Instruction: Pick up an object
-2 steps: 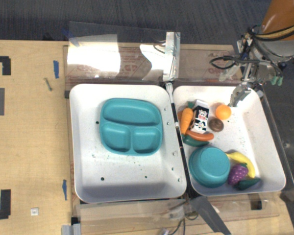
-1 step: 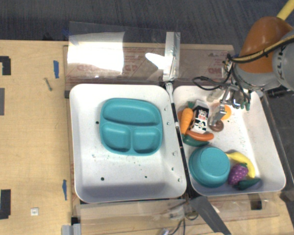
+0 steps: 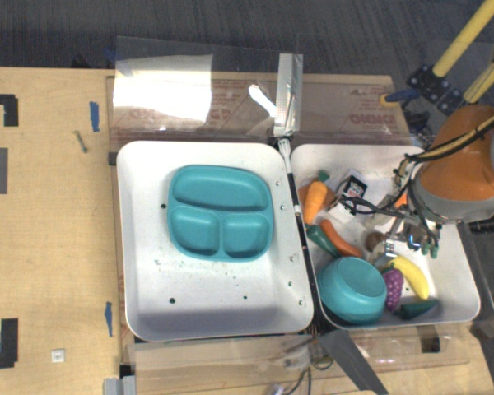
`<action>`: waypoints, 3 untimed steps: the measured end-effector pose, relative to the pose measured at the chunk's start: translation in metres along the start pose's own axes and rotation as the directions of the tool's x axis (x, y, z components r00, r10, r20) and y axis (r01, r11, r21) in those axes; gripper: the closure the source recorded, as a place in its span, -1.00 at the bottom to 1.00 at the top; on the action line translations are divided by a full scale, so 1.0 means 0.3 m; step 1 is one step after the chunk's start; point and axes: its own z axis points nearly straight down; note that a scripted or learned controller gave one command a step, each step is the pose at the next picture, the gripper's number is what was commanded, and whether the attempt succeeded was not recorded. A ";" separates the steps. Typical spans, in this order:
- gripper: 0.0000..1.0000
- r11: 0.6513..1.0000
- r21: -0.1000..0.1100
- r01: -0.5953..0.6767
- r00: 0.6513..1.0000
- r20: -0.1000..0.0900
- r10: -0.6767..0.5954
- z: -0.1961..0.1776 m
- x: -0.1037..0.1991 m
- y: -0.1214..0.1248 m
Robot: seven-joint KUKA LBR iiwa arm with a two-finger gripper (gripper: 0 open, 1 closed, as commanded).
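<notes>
The gripper (image 3: 393,241) hung low over the middle of the right bin (image 3: 465,257); whether it was spread or pressed together could not be told, nor whether it pinched anything. Just below it lay the banana (image 3: 412,277), yellow, gently curved, its long axis running from upper left to lower right, the upper end pointing at the gripper. A purple piece (image 3: 393,287) lay against the banana's left side, and a dark green piece (image 3: 417,309) lay just beyond its lower end, near the bin's front wall. Left of these sat a teal bowl (image 3: 354,290), mouth up, touching the purple piece. Above the bowl a carrot (image 3: 343,239) lay slanted, green end to the upper left, orange end toward the gripper. A second carrot (image 3: 314,200) stood nearly end-on along the bin's left wall. A small black box (image 3: 352,188) lay near the back. In the left bin (image 3: 140,245) rested a teal divided plate (image 3: 221,212).
</notes>
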 end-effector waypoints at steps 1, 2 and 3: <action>-1.00 1.000 -0.005 -0.007 1.000 0.003 0.007 0.000 -0.075 0.233; 1.00 1.000 -0.005 -0.006 1.000 0.014 0.006 -0.045 -0.085 0.235; 1.00 0.994 -0.004 -0.113 0.994 0.009 0.113 -0.606 -0.211 0.210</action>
